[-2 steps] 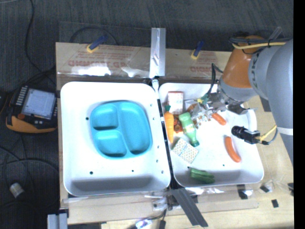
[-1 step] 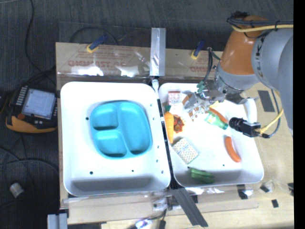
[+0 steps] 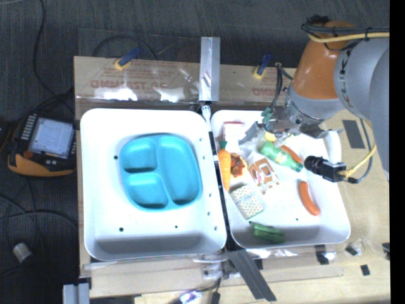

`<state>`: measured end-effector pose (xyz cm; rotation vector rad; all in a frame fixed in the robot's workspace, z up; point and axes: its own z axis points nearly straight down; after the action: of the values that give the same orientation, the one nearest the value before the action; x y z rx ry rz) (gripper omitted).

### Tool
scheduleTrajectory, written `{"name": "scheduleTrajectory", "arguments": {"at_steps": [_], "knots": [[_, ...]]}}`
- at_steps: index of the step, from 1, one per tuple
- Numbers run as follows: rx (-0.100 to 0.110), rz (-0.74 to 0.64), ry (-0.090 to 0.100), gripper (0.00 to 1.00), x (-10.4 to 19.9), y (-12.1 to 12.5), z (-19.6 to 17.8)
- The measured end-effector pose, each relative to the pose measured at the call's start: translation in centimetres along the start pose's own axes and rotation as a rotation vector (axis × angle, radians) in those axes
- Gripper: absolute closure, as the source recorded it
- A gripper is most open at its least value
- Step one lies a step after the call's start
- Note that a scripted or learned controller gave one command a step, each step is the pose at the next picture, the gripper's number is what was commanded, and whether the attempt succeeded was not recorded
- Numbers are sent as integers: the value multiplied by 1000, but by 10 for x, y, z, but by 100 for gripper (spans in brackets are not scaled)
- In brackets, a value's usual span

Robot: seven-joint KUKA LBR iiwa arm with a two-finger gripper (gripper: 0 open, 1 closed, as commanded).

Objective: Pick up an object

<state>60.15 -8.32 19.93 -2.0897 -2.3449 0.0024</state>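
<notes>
A: Over the right bin [image 3: 335, 230], near its upper middle: gripper [image 3: 273, 130], hanging above a green bottle [image 3: 280, 155]. Cannot tell the state of the hand; too much clutter and glare there.

B: Nothing seen pinched, then. Candidates for the pick?

A: Crowded in the bin's left half: an orange carrot-like piece [image 3: 224, 164] along the left wall, a patterned carton [image 3: 263, 173], a speckled pouch [image 3: 247, 201] below it. Well apart: an orange sausage [image 3: 309, 197] toward the right, a dark green item [image 3: 268, 233] at the lower edge. In the left bin [image 3: 101, 227]: only a blue divided tray [image 3: 159, 171].

B: Likely trouble?

A: Probably a slip off the round bottle, or a neighbour nudged or dragged along, given the tight packing. Possibly a closing on nothing if slightly off centre.

B: Any readable writing?

A: None legible. Red print on the clear sheet [image 3: 136, 84] above the bins, too faint to read; carton markings too small.
</notes>
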Motion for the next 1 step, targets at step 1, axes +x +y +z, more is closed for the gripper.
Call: {"name": "scheduleTrajectory", "arguments": {"at_steps": [1], "knots": [[2,122,-1,0,-81,-59,83]]}}
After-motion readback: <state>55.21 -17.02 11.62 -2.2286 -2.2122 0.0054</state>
